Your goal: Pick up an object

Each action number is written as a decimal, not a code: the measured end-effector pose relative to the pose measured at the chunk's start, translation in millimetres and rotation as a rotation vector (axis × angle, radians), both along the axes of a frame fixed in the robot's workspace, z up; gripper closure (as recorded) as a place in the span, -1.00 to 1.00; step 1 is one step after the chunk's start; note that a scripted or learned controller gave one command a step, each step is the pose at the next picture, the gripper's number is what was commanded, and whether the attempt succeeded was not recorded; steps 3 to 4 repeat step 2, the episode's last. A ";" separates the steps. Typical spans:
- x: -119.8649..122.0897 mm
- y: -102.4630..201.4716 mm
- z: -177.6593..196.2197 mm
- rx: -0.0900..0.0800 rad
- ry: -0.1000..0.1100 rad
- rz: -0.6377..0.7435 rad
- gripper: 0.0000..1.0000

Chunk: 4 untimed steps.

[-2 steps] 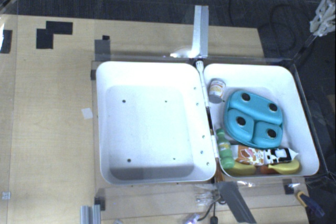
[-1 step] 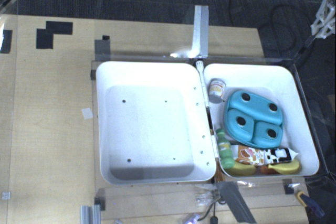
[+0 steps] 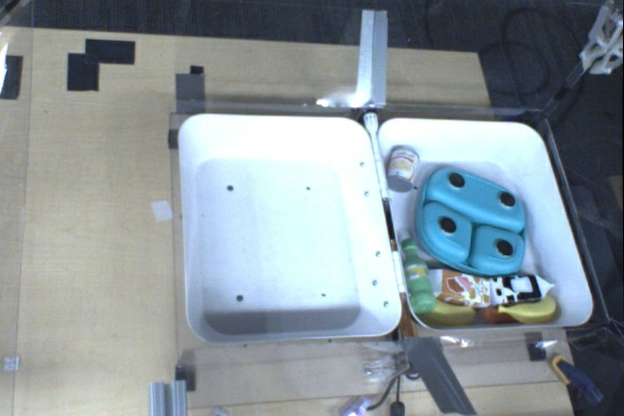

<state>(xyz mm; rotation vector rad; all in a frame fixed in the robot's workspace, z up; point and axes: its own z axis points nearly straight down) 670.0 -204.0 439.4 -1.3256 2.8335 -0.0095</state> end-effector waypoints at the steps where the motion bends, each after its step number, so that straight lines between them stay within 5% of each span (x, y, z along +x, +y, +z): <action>1: 0.0 0.0 -0.4 -0.003 0.001 0.290 1.00; 2: 0.0 0.0 -1.0 -0.006 0.002 0.563 1.00; 4: 0.0 0.0 -1.0 -0.006 0.002 0.563 1.00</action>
